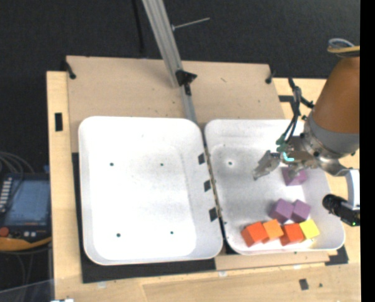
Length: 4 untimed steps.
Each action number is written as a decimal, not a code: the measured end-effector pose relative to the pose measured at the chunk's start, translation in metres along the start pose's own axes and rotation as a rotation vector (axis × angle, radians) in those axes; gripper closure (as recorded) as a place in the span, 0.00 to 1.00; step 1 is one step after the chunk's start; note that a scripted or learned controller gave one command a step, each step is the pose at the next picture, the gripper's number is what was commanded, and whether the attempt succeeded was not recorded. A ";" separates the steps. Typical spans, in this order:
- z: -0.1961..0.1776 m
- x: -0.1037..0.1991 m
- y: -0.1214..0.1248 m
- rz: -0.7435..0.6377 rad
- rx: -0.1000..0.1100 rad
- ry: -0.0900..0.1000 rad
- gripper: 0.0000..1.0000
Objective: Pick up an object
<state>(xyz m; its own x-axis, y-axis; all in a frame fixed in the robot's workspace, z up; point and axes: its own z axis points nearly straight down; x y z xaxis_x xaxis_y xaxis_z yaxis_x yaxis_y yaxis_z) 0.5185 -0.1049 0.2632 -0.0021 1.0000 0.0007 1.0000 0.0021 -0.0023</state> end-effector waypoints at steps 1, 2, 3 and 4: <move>-0.002 0.000 0.001 0.003 -0.005 -0.001 0.00; 0.061 -0.002 -0.003 0.004 0.003 -0.001 0.00; 0.123 -0.002 -0.009 0.003 0.004 -0.001 0.00; 0.167 -0.004 -0.008 0.004 -0.005 -0.003 0.00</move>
<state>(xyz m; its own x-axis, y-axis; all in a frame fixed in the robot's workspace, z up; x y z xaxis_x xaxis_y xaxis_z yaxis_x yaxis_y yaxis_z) 0.5101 -0.1087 0.0966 0.0021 1.0000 -0.0024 1.0000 -0.0021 0.0022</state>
